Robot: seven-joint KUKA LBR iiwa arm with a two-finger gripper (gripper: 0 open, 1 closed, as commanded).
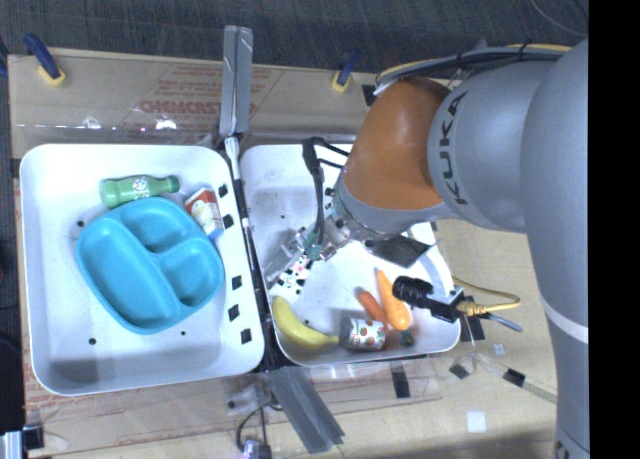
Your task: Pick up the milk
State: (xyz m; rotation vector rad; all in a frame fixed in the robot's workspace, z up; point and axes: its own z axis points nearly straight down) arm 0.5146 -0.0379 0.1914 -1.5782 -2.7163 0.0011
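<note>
Left bin: you have a shallow white plastic bin [50, 347] on the left of the tabletop [500, 247], holding three things.
Blue tray: a light-blue plastic tray with three compartments [150, 262] lies across the middle of the left bin, tilted at a diagonal.
Green bottle: a small green plastic bottle with a white label [138, 187] lies on its side just above the blue tray, near the bin's far wall.
Milk: the small red-and-white milk carton [204, 211] sits in the left bin at its right side, just beside the blue tray's upper right corner and close to the wall between the bins.
Right bin: the second shallow white plastic bin [265, 177] stands beside the first one.
Arm: you see the grey arm with its orange band [400, 152] reaching in over the right bin, well apart from the milk.
Gripper: the two-finger gripper [312, 245] points down and left over the middle of the right bin; you cannot tell from here whether it is released or clenched.
Banana: a yellow banana [298, 325] lies at the near left of the right bin.
Carrots: two orange carrots [392, 302] lie near the right bin's right side.
Can: a small printed can [366, 334] lies on its side between banana and carrots.
</note>
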